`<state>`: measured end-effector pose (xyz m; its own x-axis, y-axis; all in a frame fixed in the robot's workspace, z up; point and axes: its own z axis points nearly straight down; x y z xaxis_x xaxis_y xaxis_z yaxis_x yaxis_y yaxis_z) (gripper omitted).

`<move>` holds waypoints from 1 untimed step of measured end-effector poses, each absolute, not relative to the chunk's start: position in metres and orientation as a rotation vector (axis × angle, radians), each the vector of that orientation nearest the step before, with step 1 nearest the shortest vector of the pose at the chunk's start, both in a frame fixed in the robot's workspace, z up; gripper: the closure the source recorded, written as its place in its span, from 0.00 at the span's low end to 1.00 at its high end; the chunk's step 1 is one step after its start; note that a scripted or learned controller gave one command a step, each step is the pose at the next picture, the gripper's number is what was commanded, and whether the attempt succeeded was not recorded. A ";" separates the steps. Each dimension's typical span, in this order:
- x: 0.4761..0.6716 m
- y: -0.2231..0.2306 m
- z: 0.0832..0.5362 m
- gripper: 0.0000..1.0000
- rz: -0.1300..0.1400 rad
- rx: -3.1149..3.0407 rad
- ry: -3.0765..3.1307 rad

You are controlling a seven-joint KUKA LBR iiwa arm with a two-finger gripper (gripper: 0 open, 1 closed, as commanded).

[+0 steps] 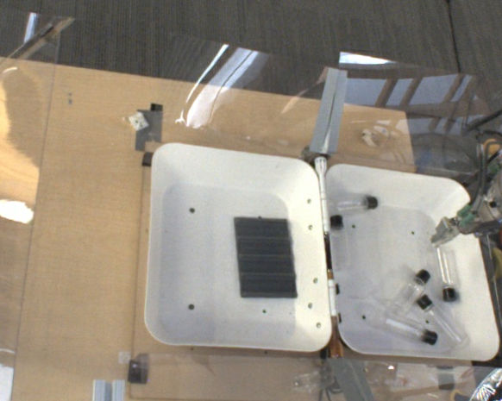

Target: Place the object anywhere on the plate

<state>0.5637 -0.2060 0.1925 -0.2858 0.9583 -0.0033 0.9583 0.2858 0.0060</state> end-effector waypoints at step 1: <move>0.613 -0.138 0.248 1.00 0.005 2.092 2.336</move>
